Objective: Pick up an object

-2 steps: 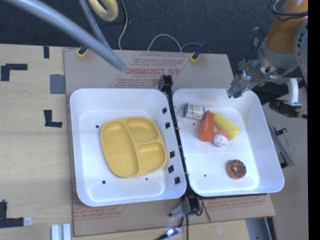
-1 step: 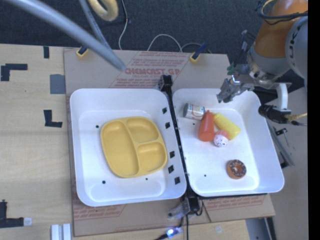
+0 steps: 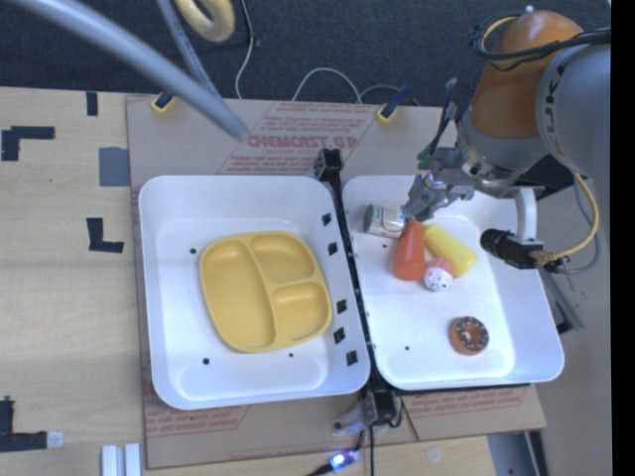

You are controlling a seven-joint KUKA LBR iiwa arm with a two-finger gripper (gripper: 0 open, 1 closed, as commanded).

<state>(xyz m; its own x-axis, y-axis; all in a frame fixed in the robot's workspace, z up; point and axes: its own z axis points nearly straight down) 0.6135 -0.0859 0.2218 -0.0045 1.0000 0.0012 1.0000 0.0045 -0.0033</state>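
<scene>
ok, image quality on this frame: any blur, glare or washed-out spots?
Camera view: a grey bar across the top left is blurred, out of focus; the white bins are bright with little surface detail; the yellow tray, donut and orange bottle are sharp; the gripper is slightly soft.

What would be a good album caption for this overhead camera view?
Robot hand hovers over toys in the right bin; a yellow tray fills the left bin.
</scene>
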